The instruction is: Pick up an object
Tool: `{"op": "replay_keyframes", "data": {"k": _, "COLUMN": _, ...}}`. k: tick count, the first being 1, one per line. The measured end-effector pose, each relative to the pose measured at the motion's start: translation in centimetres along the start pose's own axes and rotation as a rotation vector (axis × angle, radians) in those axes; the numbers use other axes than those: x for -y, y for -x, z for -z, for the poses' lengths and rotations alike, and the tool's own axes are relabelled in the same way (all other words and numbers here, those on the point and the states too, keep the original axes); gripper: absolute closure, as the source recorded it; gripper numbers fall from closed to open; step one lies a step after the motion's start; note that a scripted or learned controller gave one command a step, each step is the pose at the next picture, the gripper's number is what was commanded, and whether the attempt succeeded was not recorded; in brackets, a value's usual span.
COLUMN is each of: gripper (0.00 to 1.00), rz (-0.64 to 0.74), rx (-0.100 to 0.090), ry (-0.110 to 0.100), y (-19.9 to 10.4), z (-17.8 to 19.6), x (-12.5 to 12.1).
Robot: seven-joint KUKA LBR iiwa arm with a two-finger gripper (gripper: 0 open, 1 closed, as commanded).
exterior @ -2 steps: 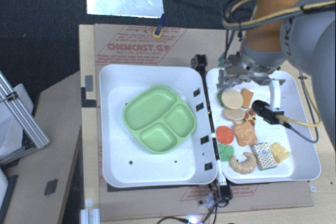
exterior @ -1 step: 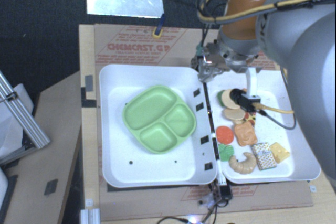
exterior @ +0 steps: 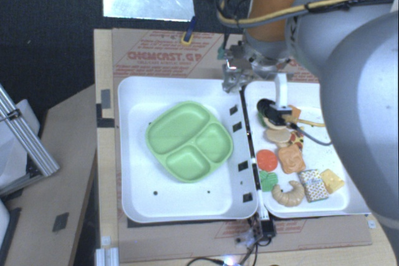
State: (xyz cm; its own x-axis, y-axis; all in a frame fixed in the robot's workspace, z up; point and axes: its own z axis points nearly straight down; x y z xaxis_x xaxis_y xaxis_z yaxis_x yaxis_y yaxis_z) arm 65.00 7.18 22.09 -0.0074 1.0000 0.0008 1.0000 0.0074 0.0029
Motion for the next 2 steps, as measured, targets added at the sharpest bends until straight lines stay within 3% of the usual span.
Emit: {"op": "replay_keyframes", "data": {"k": 2, "gripper": 1.00, "rz": -0.007, "rx": 0.001, "ry": 0.000, "y": 0.9, "z": 0.9, "x": -0.1}}
